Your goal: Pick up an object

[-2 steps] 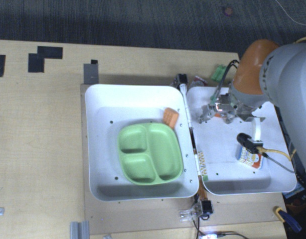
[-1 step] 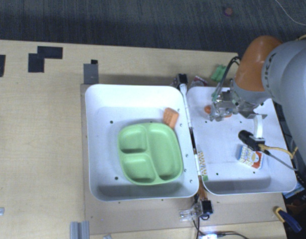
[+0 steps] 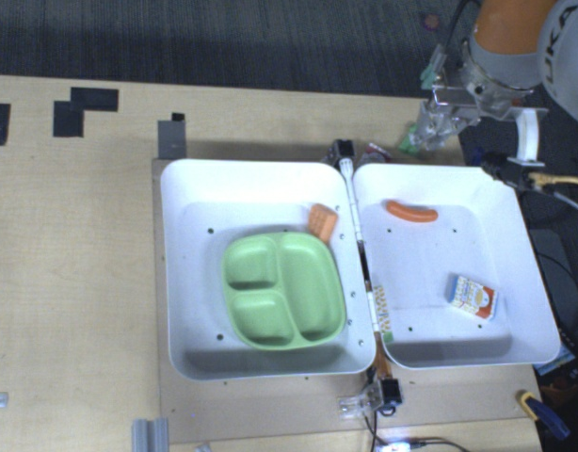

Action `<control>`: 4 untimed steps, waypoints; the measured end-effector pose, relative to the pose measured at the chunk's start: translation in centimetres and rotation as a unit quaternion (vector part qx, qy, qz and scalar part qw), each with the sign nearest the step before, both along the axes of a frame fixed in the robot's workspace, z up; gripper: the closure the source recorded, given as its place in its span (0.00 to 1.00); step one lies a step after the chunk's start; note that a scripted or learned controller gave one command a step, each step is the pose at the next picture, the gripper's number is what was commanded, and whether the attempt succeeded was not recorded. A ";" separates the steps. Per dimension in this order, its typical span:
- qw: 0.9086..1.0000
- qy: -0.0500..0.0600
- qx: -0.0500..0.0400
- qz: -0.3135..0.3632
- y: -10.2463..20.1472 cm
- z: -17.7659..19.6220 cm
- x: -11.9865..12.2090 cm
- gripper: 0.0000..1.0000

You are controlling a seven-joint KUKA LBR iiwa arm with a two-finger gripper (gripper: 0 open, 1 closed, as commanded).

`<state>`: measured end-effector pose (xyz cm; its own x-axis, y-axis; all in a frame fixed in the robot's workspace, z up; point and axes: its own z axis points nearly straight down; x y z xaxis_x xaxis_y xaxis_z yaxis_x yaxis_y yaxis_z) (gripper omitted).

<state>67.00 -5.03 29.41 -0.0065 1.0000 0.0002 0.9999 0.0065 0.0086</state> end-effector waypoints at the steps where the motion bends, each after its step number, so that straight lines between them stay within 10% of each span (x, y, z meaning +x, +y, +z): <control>1: 1.000 0.002 0.000 0.000 0.0 -0.2 -0.1 0.00; 4: 1.000 0.002 0.000 0.000 0.0 -0.2 -0.1 0.00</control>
